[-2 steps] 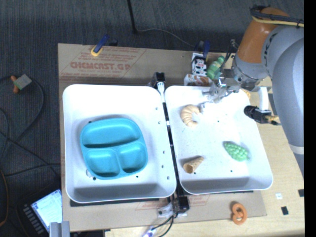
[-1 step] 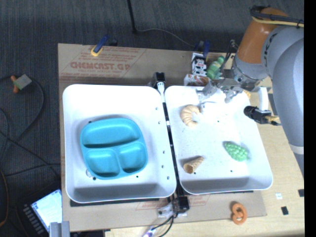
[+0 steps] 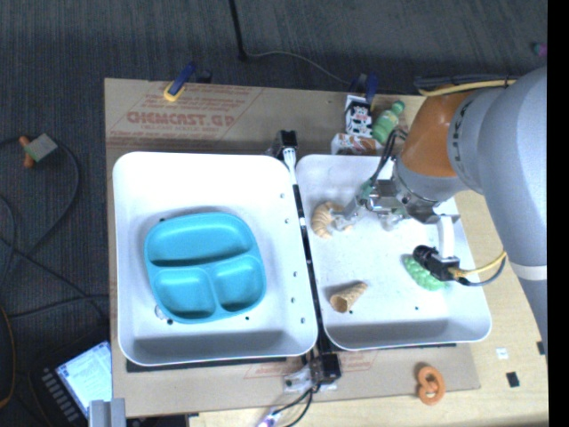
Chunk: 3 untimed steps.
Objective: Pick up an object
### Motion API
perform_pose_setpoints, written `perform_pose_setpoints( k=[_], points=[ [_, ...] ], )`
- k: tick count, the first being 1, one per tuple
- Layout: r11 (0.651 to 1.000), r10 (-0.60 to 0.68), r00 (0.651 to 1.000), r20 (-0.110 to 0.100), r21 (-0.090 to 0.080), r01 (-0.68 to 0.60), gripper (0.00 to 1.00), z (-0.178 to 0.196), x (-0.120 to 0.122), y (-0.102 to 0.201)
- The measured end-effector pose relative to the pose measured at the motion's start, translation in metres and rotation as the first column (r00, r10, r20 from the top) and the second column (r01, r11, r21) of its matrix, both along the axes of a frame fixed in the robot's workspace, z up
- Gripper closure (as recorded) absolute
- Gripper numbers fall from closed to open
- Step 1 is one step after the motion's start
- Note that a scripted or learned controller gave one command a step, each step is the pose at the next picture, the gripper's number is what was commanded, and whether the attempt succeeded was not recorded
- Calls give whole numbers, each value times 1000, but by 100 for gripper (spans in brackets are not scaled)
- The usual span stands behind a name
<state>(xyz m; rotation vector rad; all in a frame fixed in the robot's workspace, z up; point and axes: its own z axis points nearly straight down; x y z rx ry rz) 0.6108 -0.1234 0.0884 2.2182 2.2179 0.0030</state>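
Table (image 3: 204,118) of brown board with red lettering, blue clamp (image 3: 180,81) at its far edge, orange pretzel-shaped piece (image 3: 430,382) on its near edge, black cable (image 3: 267,53) trailing across dark carpet (image 3: 80,34), small grey-and-orange block (image 3: 37,149) off left

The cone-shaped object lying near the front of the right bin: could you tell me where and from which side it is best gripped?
Grip the cone across its wider, open end, which points toward the left bin; that end looks to give the fingers the broadest hold, while the narrow tip would likely slip. It lies flat on the floor of the right bin with bare space around it, so the hand should probably come straight down from above.
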Motion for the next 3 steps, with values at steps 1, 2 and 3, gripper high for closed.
perform_pose_setpoints(
  k=[1,2,3],
  points=[
    [1000,-1,1000,1,-2,1,100,10,1,-1],
    [1000,-1,1000,1,-2,1,0,10,0,-1],
    [1000,-1,1000,1,-2,1,100,20,0,-1]
  ],
)
